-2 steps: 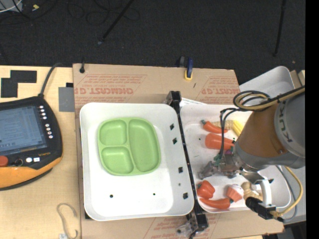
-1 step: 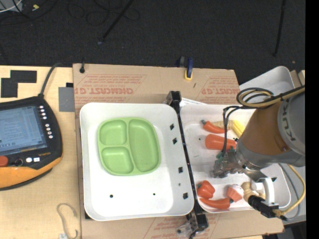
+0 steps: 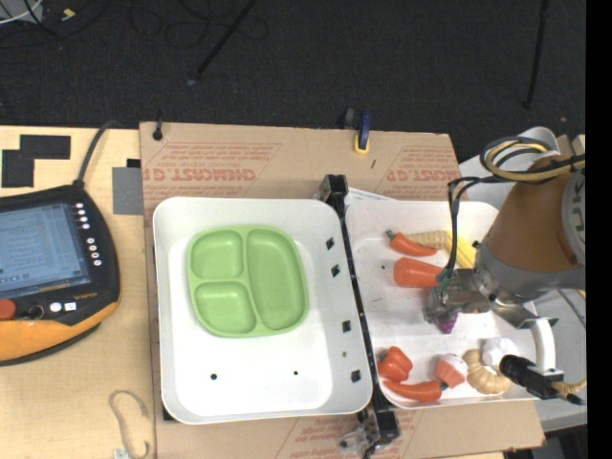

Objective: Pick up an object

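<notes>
Dark carpet with loose cables backs a wooden worktop (image 3: 57, 390) carrying cardboard and two white bins. A green divided plate (image 3: 247, 281) lies in the left bin (image 3: 182, 390). Scattered across the right bin (image 3: 378, 318) are toy foods: an orange carrot-like piece (image 3: 418, 273), another orange piece (image 3: 411, 244) beside something yellow (image 3: 461, 249), red pieces (image 3: 406, 379) and a pale shell shape (image 3: 486, 379) along the near edge. Low over a small purple object (image 3: 447, 322) hangs the end effector (image 3: 446, 304); whether it grips anything cannot be told. That object looks light, hard and smooth, probably slippery plastic; squeezing across its narrow middle seems safest.
</notes>
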Robot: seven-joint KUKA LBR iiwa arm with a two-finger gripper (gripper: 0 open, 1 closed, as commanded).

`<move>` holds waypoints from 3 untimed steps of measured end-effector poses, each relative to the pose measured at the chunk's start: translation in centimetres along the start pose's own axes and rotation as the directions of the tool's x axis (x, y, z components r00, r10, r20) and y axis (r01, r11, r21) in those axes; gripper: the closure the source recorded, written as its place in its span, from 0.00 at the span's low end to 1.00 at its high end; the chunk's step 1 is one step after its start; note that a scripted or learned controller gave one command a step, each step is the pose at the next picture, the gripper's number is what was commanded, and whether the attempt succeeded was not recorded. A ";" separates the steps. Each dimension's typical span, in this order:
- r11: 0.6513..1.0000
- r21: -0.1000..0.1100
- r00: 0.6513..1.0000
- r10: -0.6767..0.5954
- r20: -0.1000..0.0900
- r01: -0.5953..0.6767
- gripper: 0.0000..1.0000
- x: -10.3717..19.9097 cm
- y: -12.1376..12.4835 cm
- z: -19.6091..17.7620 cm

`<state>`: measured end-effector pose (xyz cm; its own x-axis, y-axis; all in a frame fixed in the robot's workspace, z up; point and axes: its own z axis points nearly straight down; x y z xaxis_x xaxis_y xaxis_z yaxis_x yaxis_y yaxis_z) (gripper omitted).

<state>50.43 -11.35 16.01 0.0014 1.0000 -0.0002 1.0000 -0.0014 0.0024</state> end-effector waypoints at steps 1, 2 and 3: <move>1.000 0.001 1.000 0.000 0.000 0.000 1.00 -0.5 -0.5 -4.4; 1.000 0.002 1.000 -0.001 0.000 0.001 1.00 -0.7 -0.4 -6.9; 1.000 0.008 1.000 -0.004 -0.003 0.004 1.00 4.1 -1.7 -5.8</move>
<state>48.72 -7.20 21.83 -0.0024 1.0000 0.0029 1.0000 0.0024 -0.0054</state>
